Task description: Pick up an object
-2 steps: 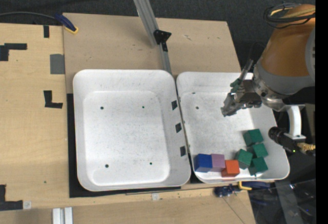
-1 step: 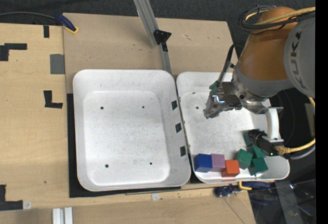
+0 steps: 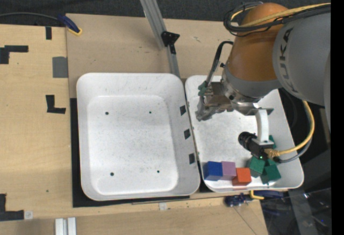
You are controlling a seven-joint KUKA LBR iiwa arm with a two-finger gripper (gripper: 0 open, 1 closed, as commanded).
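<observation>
In the right bin [image 3: 215, 137], several small blocks lie along the near edge: a blue block [image 3: 213, 170], a lilac block [image 3: 229, 169], an orange block [image 3: 243, 176] and two green blocks [image 3: 263, 168]. My gripper [image 3: 207, 106] hangs over the far left part of that bin, well away from the blocks. Nothing shows between its fingers.
The left bin [image 3: 129, 137] sits beside the right one, their rims touching. A slanted metal pole [image 3: 153, 11] crosses the bench behind the bins. A black cable fitting [image 3: 248, 141] and yellow cable hang from the arm above the green blocks.
</observation>
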